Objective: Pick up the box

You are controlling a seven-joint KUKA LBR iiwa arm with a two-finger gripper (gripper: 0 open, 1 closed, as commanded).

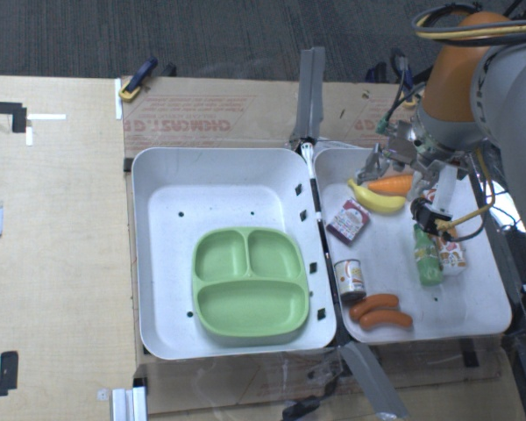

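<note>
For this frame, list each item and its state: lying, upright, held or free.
Box: lying flat in the right bin, free.
Can: on its side, free.
Banana: lying, carrot against it.
Sausages: lying side by side.
Green tray: flat in the left bin.
End effector: above the carrot.

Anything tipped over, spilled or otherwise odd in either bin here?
Nothing spilled or damaged. The small can lies on its side in the right bin, and the box sits askew beside the banana. The green plate lies flat in the left bin.
</note>
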